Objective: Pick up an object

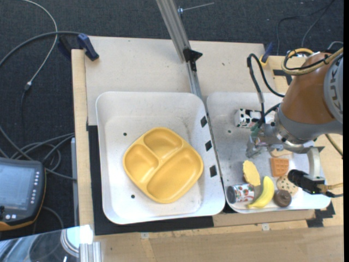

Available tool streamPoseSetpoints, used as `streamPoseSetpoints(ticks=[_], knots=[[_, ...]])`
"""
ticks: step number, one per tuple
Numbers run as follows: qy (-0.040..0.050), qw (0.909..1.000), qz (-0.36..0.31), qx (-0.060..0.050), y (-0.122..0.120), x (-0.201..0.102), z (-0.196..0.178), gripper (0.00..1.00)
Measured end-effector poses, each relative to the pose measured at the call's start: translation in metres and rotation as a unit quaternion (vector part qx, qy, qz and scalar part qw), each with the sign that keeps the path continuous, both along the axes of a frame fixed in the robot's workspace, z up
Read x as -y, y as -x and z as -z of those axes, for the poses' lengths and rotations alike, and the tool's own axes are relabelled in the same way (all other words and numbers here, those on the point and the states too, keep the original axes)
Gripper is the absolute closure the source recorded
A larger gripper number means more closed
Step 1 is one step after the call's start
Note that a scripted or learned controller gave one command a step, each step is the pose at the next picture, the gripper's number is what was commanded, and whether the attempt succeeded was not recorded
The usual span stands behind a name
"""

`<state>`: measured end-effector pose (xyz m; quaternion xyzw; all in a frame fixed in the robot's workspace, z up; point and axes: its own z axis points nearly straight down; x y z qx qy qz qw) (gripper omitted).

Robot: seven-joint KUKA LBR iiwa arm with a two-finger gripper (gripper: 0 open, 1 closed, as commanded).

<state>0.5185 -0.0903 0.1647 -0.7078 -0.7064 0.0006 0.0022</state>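
Note:
My gripper [259,145] hangs low over the middle of the right bin [223,119], reaching in from the right. Just below it lies a yellow lumpy piece [251,172]. A black-and-white spotted toy [244,117] sits a little above and to the left of it. An orange cracker [280,166] lies to its lower right. Along the bin's front edge are a small can [240,192], a banana [264,193], a speckled cookie [286,186] and a brown round piece [282,198]. I see nothing held by the gripper.
The left bin [109,146] holds a yellow divided plate [163,164]. A slanted metal rail [180,31] runs down between the two bins. The grey arm with its orange band [308,91] covers the right bin's right side.

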Motion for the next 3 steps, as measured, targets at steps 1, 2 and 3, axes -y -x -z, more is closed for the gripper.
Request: streamPoseSetpoints(ticks=[1,2,3], knots=[[-0.0009,1.0000,-0.002,0.000,0.039,-0.023,-0.029,1.00],[-0.0006,1.0000,-0.002,0.000,0.042,-0.041,-0.028,1.00],[-0.0006,1.0000,-0.002,0.000,0.042,-0.055,-0.028,1.00]])
